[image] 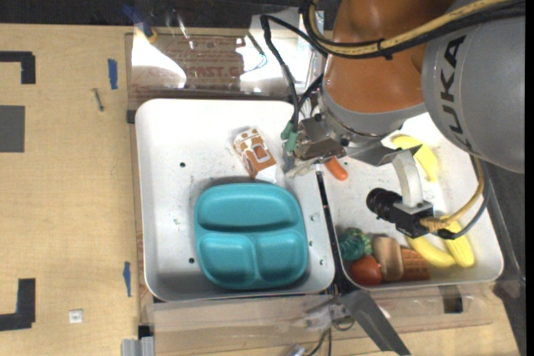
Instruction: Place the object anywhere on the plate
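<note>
In the camera view the gripper (310,147) is seen at the bins' divider, finger state hidden by the arm, with an orange-white object (254,152) lying at 12 o'clock of the teal plate (250,236) in the left bin (158,179).

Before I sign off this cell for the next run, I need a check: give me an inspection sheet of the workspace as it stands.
Surface: two white bins side by side, left bin, right bin, on a wooden bench.
Job's things: teal divided plate in the left bin; small orange-and-white object lies beside the plate, not on it.
Clutter: bananas, a red fruit, green item, brown item, in the right bin.
Grippers: gripper over the wall between the bins; an orange piece sits just below it.
Cables: yellow and black cables loop over the arm.
Surroundings: black tape marks on the bench.
</note>
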Tool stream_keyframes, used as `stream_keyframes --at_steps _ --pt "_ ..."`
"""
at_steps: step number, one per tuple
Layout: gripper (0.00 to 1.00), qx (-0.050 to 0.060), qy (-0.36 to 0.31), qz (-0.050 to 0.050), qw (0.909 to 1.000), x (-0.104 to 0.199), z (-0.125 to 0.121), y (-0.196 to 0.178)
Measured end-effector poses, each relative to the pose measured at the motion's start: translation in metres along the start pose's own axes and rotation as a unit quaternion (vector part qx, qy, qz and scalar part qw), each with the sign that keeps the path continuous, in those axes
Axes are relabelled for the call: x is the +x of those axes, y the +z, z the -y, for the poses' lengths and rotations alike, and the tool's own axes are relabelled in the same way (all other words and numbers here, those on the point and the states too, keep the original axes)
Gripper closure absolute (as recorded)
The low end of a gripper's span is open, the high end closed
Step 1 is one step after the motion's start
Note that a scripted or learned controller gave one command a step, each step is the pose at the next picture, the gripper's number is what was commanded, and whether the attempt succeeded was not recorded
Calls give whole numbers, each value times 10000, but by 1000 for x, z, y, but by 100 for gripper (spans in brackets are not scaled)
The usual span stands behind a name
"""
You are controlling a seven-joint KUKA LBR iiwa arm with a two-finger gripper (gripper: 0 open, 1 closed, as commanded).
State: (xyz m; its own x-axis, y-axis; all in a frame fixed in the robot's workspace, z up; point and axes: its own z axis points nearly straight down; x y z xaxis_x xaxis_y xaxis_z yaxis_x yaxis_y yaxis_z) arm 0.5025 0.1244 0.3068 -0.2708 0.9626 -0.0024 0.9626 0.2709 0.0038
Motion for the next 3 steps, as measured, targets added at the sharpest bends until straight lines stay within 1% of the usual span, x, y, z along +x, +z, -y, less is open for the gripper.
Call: stream_keyframes --at_steps 1,2,3 --pt "100 56 -1651 -21 9863 78 5 116" --pt "100 23 -2754 -18 9613 11 21 115" --pt "100 -26 -4805 6 8770 -30 30 29"
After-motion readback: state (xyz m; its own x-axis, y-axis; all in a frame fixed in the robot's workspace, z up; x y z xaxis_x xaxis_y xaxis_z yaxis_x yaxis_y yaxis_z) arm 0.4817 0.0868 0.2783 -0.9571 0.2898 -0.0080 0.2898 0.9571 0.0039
